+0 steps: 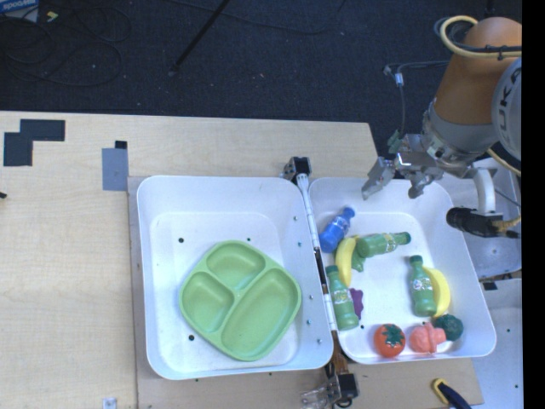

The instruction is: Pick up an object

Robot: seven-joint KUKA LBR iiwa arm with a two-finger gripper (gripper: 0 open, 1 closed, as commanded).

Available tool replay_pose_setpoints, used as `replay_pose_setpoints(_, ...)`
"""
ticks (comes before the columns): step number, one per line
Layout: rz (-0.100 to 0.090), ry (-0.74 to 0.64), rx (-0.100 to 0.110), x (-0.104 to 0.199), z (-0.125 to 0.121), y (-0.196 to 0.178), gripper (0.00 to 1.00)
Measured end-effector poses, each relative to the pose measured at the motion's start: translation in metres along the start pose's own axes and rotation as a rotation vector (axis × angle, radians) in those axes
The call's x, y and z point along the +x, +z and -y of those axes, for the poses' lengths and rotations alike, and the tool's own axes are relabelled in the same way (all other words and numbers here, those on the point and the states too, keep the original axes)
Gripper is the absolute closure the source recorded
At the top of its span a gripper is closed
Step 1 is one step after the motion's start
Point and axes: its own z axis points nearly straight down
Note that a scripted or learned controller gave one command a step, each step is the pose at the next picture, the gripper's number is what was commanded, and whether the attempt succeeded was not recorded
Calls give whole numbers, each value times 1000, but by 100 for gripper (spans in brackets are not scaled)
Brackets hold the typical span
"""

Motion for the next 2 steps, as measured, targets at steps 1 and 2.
replay_pose_setpoints(1,1,4,-2,-2,-6,128,0)
replay_pose_setpoints(2,0,2,-1,-27,-6,151,0)
